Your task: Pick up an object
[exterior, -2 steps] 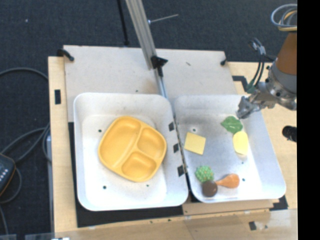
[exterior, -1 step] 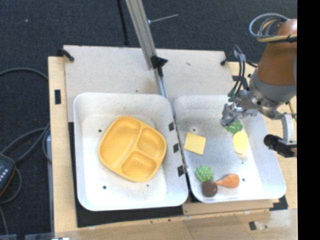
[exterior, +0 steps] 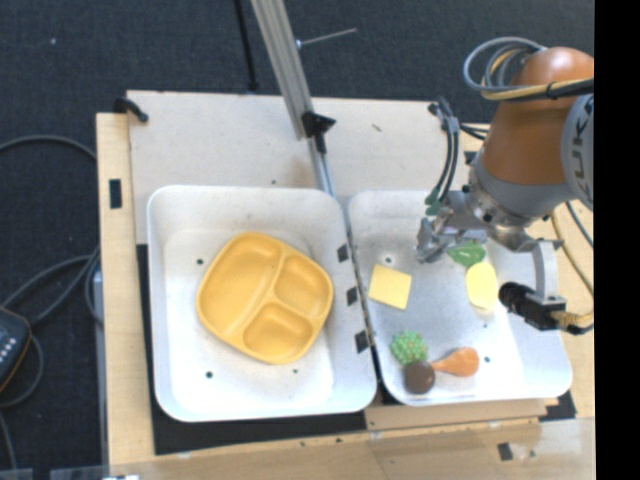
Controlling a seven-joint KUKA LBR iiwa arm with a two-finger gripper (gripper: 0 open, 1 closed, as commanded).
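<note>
In the right bin point(exterior: 530, 368) lie a yellow cheese slice point(exterior: 390, 287), a pale yellow block point(exterior: 482, 287), a green leaf-like piece point(exterior: 467, 255), a green broccoli piece point(exterior: 408, 347), a dark brown round piece point(exterior: 418, 377) and an orange drumstick-shaped piece point(exterior: 459, 362). My gripper point(exterior: 430, 244) hangs over the bin's upper middle, just left of the green leaf piece and up and to the right of the cheese slice. Nothing shows between its fingers.
The left bin point(exterior: 170, 268) holds a yellow divided plate point(exterior: 264, 296). A metal pole point(exterior: 290, 78) slants up from between the bins at the back. The arm's grey and orange body point(exterior: 530, 138) overhangs the right bin's far right corner.
</note>
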